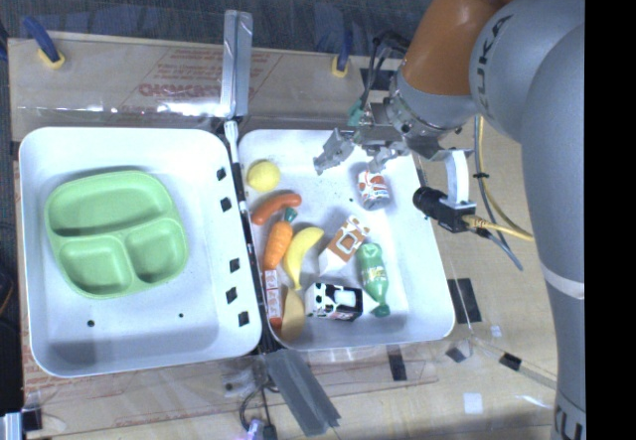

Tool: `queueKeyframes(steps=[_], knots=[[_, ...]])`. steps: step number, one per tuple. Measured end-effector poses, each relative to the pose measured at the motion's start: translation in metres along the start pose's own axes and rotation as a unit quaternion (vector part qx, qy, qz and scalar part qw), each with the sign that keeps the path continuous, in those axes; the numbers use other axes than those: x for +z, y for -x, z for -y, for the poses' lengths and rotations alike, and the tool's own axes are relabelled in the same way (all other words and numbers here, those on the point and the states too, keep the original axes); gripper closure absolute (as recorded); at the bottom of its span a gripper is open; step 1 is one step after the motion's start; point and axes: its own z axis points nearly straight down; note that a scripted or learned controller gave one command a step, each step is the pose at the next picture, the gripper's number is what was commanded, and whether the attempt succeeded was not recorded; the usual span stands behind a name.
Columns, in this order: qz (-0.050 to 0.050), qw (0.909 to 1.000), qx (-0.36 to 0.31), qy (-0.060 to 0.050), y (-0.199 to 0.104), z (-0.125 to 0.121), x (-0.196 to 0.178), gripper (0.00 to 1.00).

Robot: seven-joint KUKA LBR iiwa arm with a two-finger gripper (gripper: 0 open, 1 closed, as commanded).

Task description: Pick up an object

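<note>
The right bin (422,259) holds several toy foods: a yellow lemon (262,175), a red sausage (275,205), a carrot (277,241), a banana (301,251), a small orange and white box (347,238), a green bottle (374,277), a black and white carton (333,301) and a red and white can (374,188). My gripper (355,156) hangs over the bin's back part, open, with nothing between its fingers. One fingertip (326,160) points toward the lemon's side. The can lies just below and to the right of the gripper.
The left bin (60,339) holds a green divided plate (117,229). A ridge with black clips (237,259) separates the two bins. The grey arm (517,80) and its cables (497,224) cover the right bin's right side.
</note>
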Motion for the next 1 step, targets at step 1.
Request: queueKeyframes(steps=[1], knots=[[0.000, 0.9965, 0.084, -0.002, -0.0091, 0.0186, -0.0085, 0.00]])
